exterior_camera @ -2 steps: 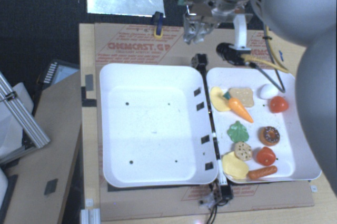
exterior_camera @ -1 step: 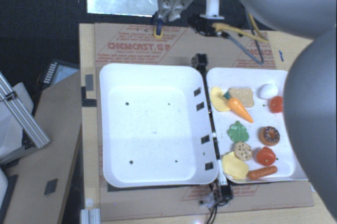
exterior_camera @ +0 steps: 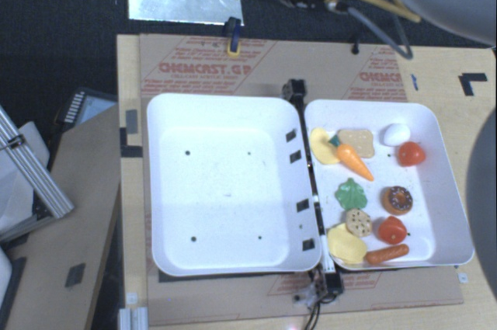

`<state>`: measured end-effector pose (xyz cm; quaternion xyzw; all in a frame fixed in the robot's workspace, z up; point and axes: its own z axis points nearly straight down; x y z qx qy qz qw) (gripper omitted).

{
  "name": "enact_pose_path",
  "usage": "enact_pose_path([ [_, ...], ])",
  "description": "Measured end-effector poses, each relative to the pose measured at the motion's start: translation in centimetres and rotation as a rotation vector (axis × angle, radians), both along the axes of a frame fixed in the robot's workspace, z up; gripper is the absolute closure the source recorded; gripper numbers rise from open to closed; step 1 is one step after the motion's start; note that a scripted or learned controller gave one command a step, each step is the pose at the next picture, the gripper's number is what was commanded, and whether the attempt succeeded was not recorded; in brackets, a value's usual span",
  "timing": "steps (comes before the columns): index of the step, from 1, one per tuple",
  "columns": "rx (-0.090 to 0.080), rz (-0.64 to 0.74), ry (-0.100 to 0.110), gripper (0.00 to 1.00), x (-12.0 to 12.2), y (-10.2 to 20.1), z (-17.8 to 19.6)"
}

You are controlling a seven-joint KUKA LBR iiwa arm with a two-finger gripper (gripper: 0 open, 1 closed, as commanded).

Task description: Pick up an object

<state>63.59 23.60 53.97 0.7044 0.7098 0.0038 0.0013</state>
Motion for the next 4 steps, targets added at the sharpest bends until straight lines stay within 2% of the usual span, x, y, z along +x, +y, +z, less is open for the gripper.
enact_pose_path([
  [1,-0.004,-0.010,0.005,1.00,3.4,-3.8,-0.5],
  [2,0.001,0.004,0.006,1.00,-6.0,0.2,-0.3],
  [3,-0.003,-0.002,0.008,1.00,-8.6,-0.2,-0.5],
  [4,-0.003,-0.007,0.004,1.00,-5.8,-0.2,-0.5],
])
